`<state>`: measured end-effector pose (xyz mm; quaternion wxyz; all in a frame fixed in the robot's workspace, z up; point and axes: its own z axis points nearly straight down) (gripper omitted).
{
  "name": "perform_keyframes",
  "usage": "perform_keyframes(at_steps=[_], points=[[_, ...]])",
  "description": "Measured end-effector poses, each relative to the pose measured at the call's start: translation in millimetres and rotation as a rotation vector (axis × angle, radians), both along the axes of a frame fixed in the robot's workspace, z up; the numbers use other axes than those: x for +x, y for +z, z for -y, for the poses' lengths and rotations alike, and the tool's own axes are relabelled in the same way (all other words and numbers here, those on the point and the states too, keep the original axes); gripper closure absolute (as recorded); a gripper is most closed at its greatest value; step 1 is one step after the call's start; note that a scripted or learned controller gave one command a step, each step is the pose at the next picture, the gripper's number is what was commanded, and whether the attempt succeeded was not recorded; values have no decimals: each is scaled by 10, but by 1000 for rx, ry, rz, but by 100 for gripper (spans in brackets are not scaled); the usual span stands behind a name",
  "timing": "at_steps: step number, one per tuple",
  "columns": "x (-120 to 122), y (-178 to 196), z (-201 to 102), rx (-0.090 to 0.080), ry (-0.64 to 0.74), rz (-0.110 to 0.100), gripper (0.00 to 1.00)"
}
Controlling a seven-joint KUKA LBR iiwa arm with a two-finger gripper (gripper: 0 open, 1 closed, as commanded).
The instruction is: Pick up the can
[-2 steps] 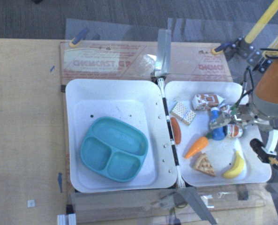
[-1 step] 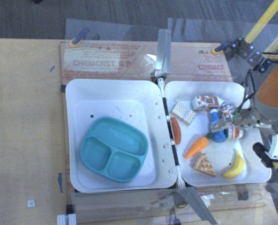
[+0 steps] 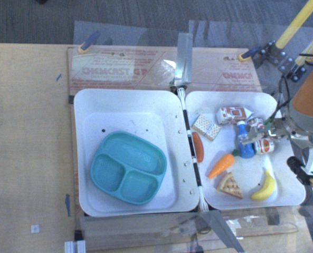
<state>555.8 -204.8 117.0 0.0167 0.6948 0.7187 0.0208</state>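
The teal three-compartment plastic plate (image 3: 128, 166) lies in the left white bin (image 3: 85, 141). In the right white bin (image 3: 209, 196), the yellow banana (image 3: 265, 186) sits by the right edge, the orange carrot (image 3: 221, 165) mid-bin.

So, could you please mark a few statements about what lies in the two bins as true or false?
1. The teal plate lies in the left bin. True.
2. The banana lies on the teal plate. False: it lies in the right bin, near its front right corner.
3. The carrot lies in the right bin, just behind the pizza slice. True.
4. The can stands alone in the left bin. False: it lies in the right bin beside a blue object, close to the gripper.
5. The plate has three compartments. True.
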Motion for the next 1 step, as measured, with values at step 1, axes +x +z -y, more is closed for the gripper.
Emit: perform_keyframes(at_steps=[1], points=[[619,702,-468,-4,-143,-52,100]])
